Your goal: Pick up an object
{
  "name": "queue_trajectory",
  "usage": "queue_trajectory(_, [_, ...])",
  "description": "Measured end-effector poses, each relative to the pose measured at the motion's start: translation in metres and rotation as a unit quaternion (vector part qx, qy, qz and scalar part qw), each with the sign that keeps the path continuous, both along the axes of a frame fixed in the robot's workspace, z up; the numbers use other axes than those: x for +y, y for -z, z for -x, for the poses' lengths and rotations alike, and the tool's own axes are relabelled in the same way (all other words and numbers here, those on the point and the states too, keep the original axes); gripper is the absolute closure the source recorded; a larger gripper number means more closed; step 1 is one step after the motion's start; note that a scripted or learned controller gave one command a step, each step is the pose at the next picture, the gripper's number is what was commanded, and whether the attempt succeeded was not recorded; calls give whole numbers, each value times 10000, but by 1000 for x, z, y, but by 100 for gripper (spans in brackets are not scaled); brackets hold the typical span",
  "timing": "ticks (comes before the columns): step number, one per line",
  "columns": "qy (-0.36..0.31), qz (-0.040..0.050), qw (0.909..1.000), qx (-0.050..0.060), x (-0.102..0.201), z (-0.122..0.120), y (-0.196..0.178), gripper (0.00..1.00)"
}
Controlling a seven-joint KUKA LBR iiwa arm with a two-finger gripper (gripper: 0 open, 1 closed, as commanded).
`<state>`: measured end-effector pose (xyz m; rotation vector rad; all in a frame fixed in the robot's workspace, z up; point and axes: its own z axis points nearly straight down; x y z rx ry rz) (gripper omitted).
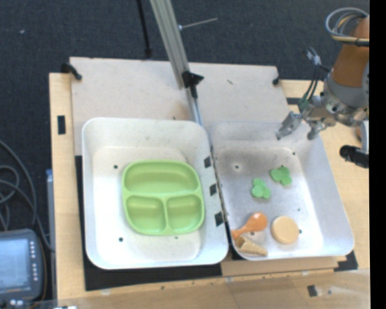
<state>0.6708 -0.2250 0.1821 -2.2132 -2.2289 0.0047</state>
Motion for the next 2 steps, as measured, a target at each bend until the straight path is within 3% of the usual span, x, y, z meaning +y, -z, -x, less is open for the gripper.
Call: queue_trajectory(2, [-17, 2, 10000, -1, 2, 4, 83, 0])
